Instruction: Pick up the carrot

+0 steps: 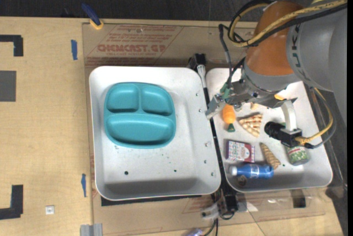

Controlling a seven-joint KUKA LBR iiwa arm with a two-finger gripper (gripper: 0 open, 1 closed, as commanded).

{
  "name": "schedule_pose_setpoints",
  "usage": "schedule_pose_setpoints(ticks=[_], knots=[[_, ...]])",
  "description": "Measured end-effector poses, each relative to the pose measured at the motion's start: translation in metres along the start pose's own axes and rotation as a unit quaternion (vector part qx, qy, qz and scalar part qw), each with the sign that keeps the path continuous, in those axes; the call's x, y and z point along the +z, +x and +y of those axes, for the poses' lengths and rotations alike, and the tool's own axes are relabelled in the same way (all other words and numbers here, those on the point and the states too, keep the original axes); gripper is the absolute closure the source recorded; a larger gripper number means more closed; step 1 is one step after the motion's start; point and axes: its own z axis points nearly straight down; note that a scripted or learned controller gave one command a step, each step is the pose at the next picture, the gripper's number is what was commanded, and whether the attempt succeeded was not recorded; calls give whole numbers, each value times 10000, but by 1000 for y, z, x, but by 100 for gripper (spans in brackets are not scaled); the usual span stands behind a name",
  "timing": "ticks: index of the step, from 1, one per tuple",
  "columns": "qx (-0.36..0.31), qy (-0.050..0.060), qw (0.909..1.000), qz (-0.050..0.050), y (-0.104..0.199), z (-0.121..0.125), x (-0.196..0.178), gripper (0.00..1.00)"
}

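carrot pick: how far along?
Done: the arm has reached into the right bin, with the gripper low just above the carrot. In hand: nothing visibly; the carrot lies on the bin floor beside the shells, and I can't see a grasp on it. Left: close on the carrot and lift it. The teal divided plate sits in the left bin.

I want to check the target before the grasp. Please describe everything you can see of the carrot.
The carrot is small and orange, with a dark green end pointing down at its lower tip. It looks like a smooth plastic toy. It lies in the right bin, near its left wall, just under the gripper. A ridged tan shell-like piece lies close on its right. Whether the gripper touches the carrot cannot be told.
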Motion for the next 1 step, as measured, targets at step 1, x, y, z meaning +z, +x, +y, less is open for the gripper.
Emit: schedule_pose_setpoints(ticks=[1], knots=[[0,0,10000,0,0,0,0,0]])
